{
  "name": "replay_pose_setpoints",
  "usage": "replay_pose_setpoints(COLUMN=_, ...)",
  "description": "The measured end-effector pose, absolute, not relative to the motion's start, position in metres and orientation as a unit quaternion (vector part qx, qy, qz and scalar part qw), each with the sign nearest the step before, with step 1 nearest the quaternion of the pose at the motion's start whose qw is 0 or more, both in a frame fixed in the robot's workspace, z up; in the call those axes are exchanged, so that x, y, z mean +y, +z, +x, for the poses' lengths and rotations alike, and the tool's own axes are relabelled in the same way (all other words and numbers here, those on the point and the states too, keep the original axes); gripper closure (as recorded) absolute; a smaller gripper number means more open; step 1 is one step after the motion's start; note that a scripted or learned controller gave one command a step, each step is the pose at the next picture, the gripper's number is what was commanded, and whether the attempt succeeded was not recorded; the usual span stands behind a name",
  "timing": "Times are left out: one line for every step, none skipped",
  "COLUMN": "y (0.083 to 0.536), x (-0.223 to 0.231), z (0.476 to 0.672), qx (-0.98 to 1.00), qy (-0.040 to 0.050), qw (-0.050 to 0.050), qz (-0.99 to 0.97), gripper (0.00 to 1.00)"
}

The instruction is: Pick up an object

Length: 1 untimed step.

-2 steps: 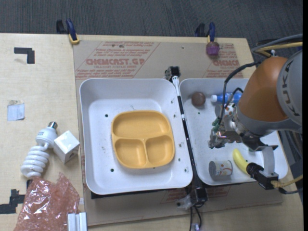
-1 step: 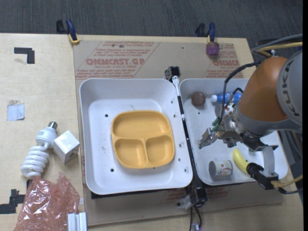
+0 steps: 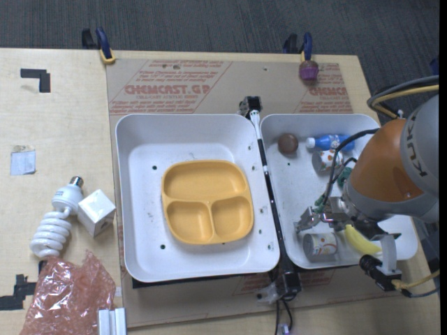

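Two white bins sit side by side: the left bin [image 3: 133,187] and the right bin [image 3: 283,187]. The left bin holds one yellow divided tray [image 3: 207,201] with three compartments. The right bin holds one brown ball [image 3: 288,143], one blue-and-white bottle [image 3: 325,142], one small cup [image 3: 320,245] and one yellow banana-like piece [image 3: 361,241]. On the surface at nine o'clock lie one spiral light bulb [image 3: 56,218], one white cube [image 3: 96,211] and one crumpled pink bag [image 3: 66,295]. Two blue clamps, the left clamp [image 3: 103,45] and the right clamp [image 3: 306,45], sit at twelve o'clock.

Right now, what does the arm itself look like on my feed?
The arm is bulky and rounded: grey shell with dark lettering, a broad orange band above the wrist. Yellow and black cables loop over it; thin wires run down to the metallic claw.
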<state>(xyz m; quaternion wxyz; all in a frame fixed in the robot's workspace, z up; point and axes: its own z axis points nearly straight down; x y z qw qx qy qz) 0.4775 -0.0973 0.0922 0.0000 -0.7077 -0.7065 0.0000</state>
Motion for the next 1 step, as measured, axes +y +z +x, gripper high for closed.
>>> replay_pose_setpoints(y=0.102, x=-0.0978, z=0.4786, qx=-0.706, qy=-0.0005, qw=-0.001, qz=-0.708, gripper=1.0)
